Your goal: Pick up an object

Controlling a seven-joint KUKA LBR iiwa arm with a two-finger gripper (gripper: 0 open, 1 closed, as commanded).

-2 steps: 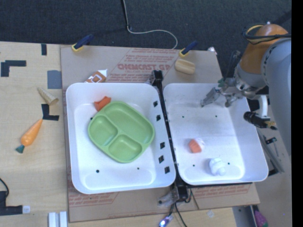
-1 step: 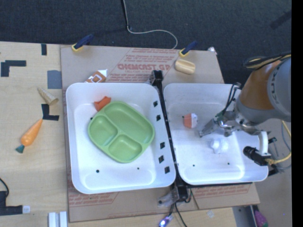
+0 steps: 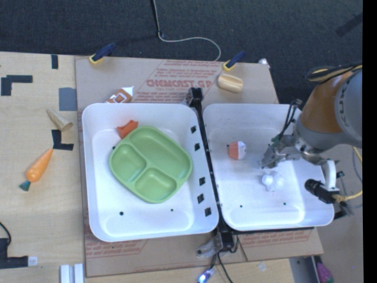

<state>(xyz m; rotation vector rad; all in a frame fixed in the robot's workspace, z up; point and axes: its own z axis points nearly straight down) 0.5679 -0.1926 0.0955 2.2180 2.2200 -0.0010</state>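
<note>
The right bin (image 3: pixel 253 214) holds a small orange-and-white object (image 3: pixel 237 151) near its middle left and a small white object (image 3: pixel 270 181) further right. My gripper (image 3: pixel 270 161) hangs over the right bin, just above the white object and a hand's width right of the orange-and-white one. In the left bin (image 3: pixel 100 175) lies a green divided plate (image 3: pixel 151 164), with a small orange piece (image 3: pixel 126 128) at its upper left edge.
Outside the bins, a toy carrot (image 3: pixel 37 167) and a tan cone (image 3: pixel 59 119) lie on the bench at left. A bread-like piece (image 3: pixel 230 82) sits behind the right bin. Black clips (image 3: pixel 200 158) line the divider between the bins.
</note>
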